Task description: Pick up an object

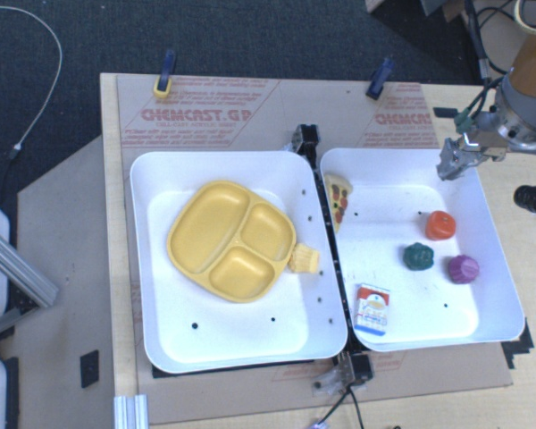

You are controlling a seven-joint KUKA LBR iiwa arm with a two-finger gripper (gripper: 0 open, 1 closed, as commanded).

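L bin holds the yellow divided plate, w/ a small yellow piece touching its right edge. R bin has the smaller stuff: pizza-slice toy against the L wall, red-and-white carton nr the front edge, then orange ball, teal lump and purple lump clustered on the right. My pincer hangs over the R bin's back right corner, nothing in it; can't tell how wide it's set.
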